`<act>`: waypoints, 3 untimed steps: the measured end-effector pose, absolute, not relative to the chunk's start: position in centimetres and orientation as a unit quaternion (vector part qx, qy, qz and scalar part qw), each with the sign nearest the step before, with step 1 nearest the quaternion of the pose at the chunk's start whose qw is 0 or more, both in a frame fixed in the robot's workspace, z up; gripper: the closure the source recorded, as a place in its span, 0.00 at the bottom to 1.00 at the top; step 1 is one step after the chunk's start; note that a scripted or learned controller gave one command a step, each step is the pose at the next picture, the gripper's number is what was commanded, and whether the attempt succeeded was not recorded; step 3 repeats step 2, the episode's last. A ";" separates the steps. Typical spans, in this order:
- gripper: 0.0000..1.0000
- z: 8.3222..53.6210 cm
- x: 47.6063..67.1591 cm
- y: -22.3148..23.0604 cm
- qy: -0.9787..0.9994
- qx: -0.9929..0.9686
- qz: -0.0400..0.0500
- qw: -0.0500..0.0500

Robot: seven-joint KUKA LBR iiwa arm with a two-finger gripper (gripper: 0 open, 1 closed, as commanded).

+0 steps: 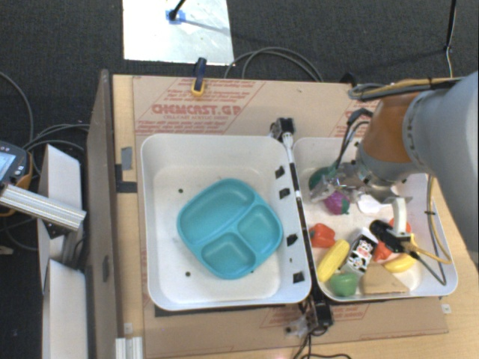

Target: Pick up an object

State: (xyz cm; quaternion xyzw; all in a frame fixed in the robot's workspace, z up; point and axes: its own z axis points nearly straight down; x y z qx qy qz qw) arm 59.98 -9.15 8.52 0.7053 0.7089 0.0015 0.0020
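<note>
My gripper [334,188] is low in the right bin [441,275], near its far left corner. A purple toy [337,202] lies right under and against it, and a dark green toy [321,176] sits just to its left. Whether either one is between the fingers cannot be told. Nearer the front lie a red pepper [322,235], a yellow corn-like piece [333,257], a green round toy [344,283], a tan wedge [382,281] and a small white-and-black box [361,253].
The left bin [161,200] holds a teal divided plate [229,228]. A divider with black clips [293,200] runs between the bins. An orange piece [381,253] and a yellow piece [401,262] sit at the right bin's front right.
</note>
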 end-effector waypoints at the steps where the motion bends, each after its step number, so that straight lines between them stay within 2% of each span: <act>1: 1.00 9.5 59.9 -9.1 0.709 0.705 0.001 0.001; 2: 1.00 19.0 56.7 -0.1 0.711 0.703 0.003 0.001; 3: 1.00 19.0 56.7 -0.1 0.711 0.703 0.003 0.001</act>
